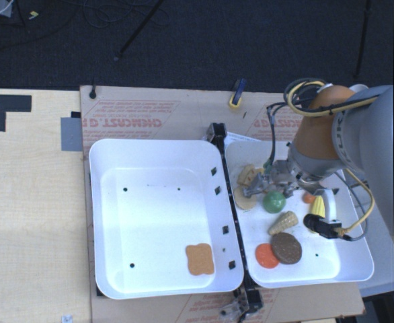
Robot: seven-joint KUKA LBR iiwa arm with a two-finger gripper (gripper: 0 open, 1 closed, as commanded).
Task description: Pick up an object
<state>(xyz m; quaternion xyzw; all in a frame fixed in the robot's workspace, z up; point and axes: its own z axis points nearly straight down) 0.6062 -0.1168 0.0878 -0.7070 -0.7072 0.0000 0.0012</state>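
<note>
Arm (331, 130): over right bin (358, 268). Tool (272, 184): low beside green ball (274, 202); spread not discernible. Nearby: brown disc (286, 248), red disc (266, 256), corn piece (282, 221). Left bin (116, 180): toast slice (200, 259). Pickup unfinished; nothing visibly held.

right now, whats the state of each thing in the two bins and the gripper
toast slice: flat in the left bin
green ball: in the right bin, at the gripper
brown disc: flat, overlapping the red disc
yellow cone: on its side
gripper: low over the right bin
</note>
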